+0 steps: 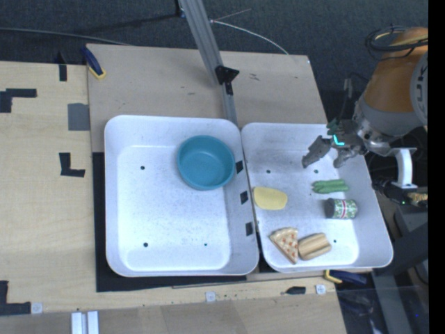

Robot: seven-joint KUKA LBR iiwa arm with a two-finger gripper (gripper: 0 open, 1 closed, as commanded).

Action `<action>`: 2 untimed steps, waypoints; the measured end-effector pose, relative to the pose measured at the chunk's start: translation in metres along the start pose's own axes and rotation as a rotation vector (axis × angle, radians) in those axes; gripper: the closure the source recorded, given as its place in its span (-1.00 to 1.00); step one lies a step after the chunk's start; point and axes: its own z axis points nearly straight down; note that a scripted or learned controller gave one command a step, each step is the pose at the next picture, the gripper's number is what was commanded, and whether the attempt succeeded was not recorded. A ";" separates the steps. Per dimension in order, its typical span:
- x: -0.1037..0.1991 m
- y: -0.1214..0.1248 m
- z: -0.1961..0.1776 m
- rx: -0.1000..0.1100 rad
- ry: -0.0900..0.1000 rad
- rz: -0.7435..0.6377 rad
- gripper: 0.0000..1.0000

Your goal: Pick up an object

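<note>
So nearest the front edge of the right bin (372, 256) you've got a pizza slice (285, 243) lying right against a bread roll (313, 245), both toy food by the looks of it. A bit further back there's a yellow lump (270, 198) near that bin's left wall, maybe a lemon or a chip, hard to say, and over by the right wall a small green can (341, 208) on its side with a green pea pod (330, 185) just behind it. The left bin (132, 242) holds a blue bowl (205, 161) toward its back right corner. Then the hand (327, 153) hovers over the back half of the right bin, fingers spread apart with nothing between them. My read: it's at the approach stage, nothing grabbed yet. The pea pod sits closest, just in front of the hand, so I'd guess the next move is shifting slightly forward, dropping down with the fingers straddling the pod's narrow width, then closing. It's flat, so going low matters.
</note>
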 end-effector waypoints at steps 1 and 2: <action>0.000 0.000 -0.001 -0.001 0.000 0.000 -1.00; 0.003 0.001 0.064 0.005 0.000 0.000 -1.00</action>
